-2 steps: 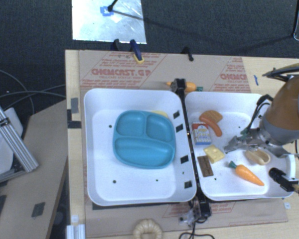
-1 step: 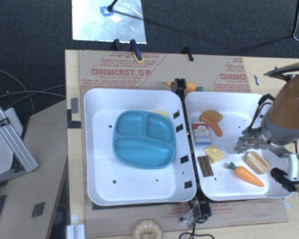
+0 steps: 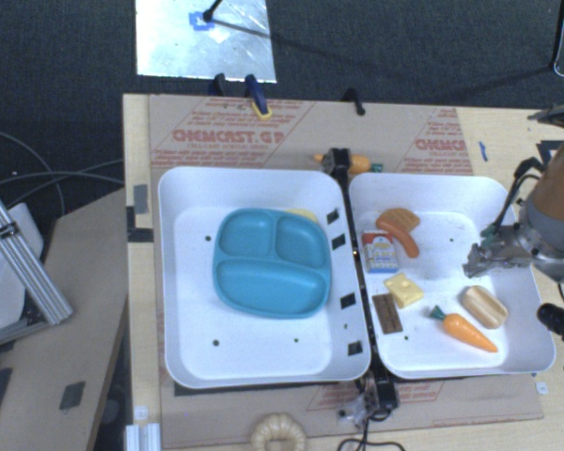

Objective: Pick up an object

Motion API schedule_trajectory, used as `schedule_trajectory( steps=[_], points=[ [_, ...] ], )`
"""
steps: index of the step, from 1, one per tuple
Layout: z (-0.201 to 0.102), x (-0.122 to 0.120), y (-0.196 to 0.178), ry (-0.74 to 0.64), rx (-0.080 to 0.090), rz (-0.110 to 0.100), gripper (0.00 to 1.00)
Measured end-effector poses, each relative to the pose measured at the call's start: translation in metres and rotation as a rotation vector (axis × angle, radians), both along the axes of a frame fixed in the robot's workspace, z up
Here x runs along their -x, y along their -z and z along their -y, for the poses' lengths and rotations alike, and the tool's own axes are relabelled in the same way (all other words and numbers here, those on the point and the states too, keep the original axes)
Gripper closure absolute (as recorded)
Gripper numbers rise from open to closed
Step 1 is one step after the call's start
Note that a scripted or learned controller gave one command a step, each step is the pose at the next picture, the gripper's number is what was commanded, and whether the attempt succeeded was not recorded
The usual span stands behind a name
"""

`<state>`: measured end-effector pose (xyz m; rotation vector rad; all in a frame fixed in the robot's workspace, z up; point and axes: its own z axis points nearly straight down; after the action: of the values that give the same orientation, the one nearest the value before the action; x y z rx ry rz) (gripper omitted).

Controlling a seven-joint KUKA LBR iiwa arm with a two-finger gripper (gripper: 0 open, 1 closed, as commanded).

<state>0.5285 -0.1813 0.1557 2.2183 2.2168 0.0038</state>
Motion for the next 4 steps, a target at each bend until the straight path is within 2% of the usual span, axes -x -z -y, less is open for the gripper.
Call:
schedule_trajectory(
  steps=[1,2,4],
  points=[
    [0.010,-0.005,-0.058,-0.004,0.001,0.002,1.00],
    [0.010,-0.006,-0.069,-0.005,-0.001,-0.002,1.00],
    [-0.066,-0.064,-0.075,-0.010,-0.002,-0.001,1.00]
  ],
)
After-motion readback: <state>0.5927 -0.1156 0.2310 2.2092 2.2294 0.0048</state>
